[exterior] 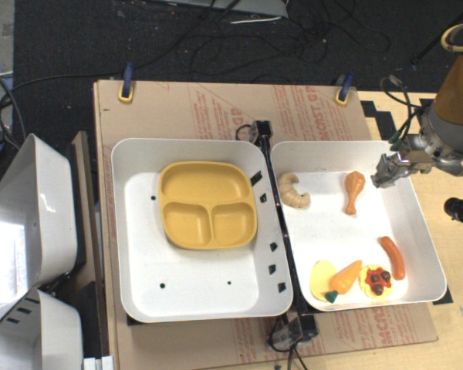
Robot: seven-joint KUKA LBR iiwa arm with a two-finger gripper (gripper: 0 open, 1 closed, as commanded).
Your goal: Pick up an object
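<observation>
A yellow divided plate [208, 204] lies in the left bin [131, 206]. In the right bin [417, 214] sit a pale croissant [295, 191], a toy drumstick [354, 190], and — along the near edge — a yellow slice [319, 277] beside a carrot [345, 277], a small fruit tart [377, 280] and a sausage [393, 256]. The gripper [387, 169] hangs over that bin's far right rim; whether its fingers are parted or closed cannot be told — nothing shows between them

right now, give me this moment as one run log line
gripper: over right bin's far right edge, nothing seen held | nearest: drumstick | others in bin: croissant, carrot, sausage | left bin: yellow tray
</observation>
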